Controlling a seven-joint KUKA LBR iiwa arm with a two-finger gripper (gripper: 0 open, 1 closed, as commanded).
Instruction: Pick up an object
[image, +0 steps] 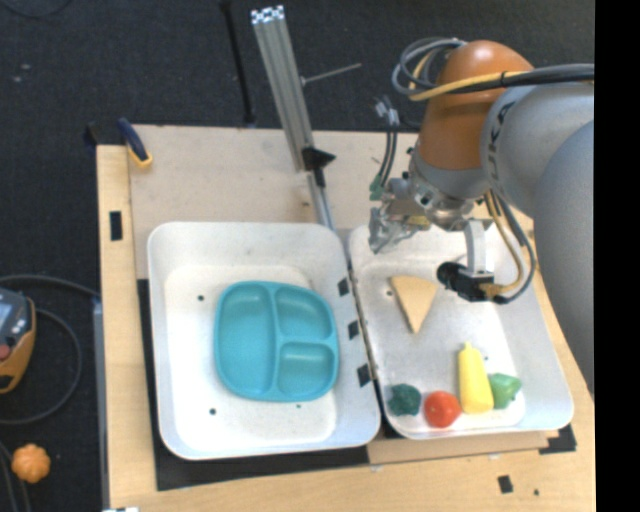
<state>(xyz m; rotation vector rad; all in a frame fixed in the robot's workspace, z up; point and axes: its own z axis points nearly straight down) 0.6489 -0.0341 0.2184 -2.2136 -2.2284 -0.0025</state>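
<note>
Evidently the gripper (385, 232) (open or closed, one cannot tell) hangs at eleven o'clock of the wedge (414, 299); it should centre over it before descending.

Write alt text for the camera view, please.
The gripper hangs over the far end of the right bin, near a tan wedge; toy foods line its near edge. A blue divided plate lies in the left bin.

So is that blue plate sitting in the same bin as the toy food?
No, the blue plate lies alone in the left bin, while the toy food sits in the right bin.
</note>
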